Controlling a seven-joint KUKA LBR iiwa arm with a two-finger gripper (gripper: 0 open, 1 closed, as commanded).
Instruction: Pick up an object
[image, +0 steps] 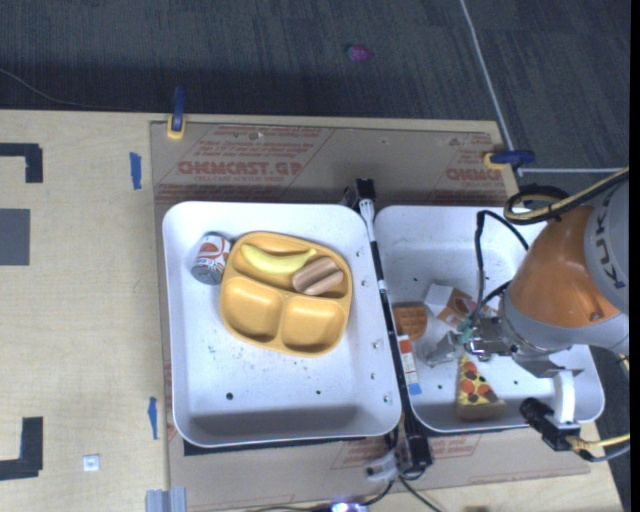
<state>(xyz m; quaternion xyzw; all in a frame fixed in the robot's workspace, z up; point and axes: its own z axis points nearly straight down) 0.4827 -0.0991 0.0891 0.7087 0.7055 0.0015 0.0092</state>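
Note:
My gripper is low in the right bin, under the grey arm with its orange band. It hovers among small items: a pizza-slice toy just below it, a crumpled grey piece at its left, and a tan packet above it. An orange box lies further left by the bin wall. The arm hides what lies directly beneath the gripper.
The left bin holds a yellow divided plate with a banana and a hot dog, and a small can beside it. A red-and-blue strip lies along the right bin's left wall.

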